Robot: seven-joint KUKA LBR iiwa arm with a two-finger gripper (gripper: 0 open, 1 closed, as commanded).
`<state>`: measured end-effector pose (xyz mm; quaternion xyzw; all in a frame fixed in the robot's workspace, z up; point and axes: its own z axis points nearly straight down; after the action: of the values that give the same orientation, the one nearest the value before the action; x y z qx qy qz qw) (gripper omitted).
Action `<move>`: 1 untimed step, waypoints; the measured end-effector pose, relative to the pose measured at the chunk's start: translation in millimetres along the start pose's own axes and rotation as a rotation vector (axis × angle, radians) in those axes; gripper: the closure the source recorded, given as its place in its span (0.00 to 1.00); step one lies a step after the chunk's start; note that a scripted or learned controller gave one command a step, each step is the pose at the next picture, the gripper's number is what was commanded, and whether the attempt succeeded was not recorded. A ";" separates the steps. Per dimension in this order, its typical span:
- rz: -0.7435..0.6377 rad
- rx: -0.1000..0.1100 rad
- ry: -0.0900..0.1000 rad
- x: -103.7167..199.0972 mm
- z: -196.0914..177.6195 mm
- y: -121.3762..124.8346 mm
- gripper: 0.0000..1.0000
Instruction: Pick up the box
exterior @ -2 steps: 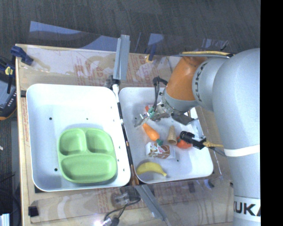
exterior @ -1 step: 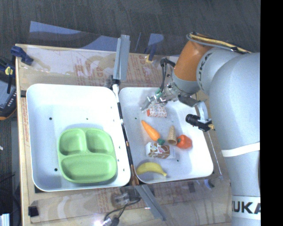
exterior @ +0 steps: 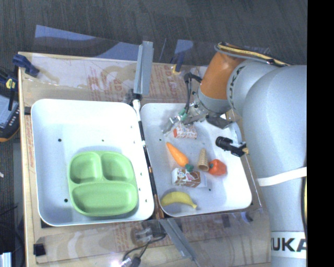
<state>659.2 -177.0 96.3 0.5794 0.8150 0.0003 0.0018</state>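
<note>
Camera view, wooden bench, two white bins, dark carpet

The end effector sits just above the box in the right bin.

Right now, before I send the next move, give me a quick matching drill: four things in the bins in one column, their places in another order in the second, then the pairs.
Things:
1. green divided plate
2. banana
3. carrot
4. tomato

Places:
A. near the right bin's right wall, beside the ice cream cone
B. in the left bin
C. at the right bin's front edge
D. mid right bin, between the two small boxes

Pairs: 1-B, 2-C, 3-D, 4-A

The gripper is at the far box.
</note>
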 end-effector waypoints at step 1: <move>-0.004 -0.004 -0.003 0.2 -12.4 2.4 1.00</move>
<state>661.4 -176.0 108.7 0.5777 0.8162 0.0012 0.0043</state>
